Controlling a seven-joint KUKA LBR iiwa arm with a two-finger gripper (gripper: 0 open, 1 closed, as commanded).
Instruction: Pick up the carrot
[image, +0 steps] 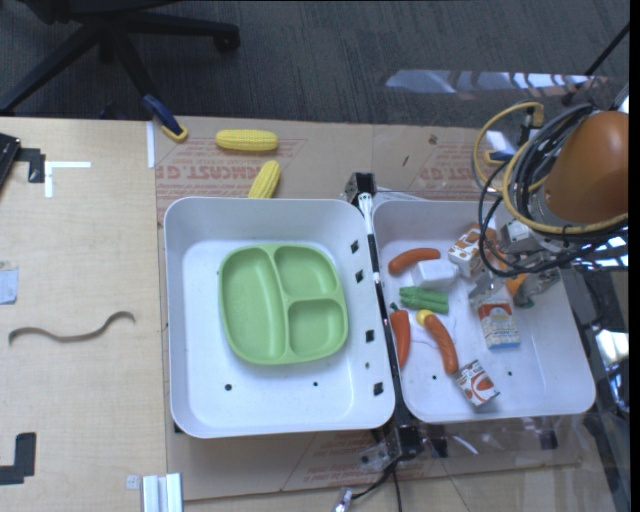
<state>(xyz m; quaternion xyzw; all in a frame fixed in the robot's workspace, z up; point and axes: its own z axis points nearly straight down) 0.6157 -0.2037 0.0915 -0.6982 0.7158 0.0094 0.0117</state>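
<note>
Small glossy carton (477, 384) nearest in right bin (560, 380). Carrot (400, 335), tapered, smooth orange, lies along bin's left wall beside curved sausage (441, 340). Further back, gripper (510, 285) among cables; cannot tell its state.

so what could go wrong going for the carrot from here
1. The carrot lies tight against the right bin's left wall, so the jaws may have little room on that side and could slip off.
2. A similar orange sausage lies just beside it, and another further up; the program could grab the wrong one.
3. The gripper sits over the cartons, so it may knock them when moving.
</note>
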